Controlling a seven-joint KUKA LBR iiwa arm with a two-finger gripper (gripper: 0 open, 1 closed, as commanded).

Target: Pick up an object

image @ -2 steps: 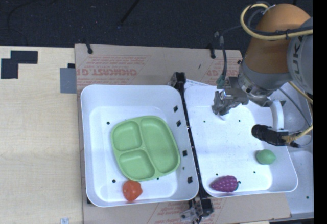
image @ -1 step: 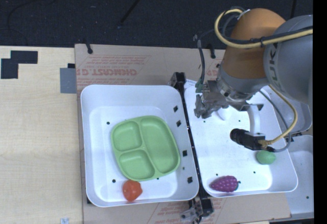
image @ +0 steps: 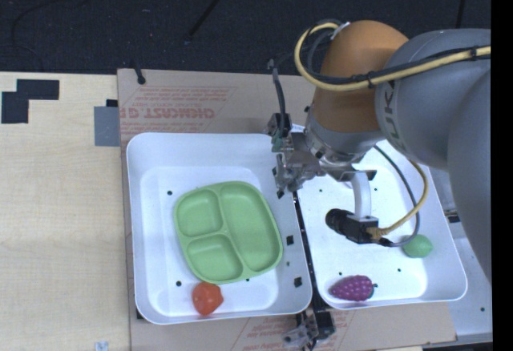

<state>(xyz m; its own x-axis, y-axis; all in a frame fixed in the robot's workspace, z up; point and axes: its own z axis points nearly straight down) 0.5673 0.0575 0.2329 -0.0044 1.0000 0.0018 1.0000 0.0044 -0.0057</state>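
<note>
Plate, green and three-sectioned, lies in your left bin, a red fruit at its near edge. Gripper hangs over the divide; finger spread indiscernible. Right bin holds purple grapes and a green ball.

- Fixed above the bench, looking down at a slant.
- Facing both white bins: left bin and right bin side by side, mid-frame.
- Near enough for the arm, entering from the right, to cover much of the right bin.
- Dark floor along the top.
</note>
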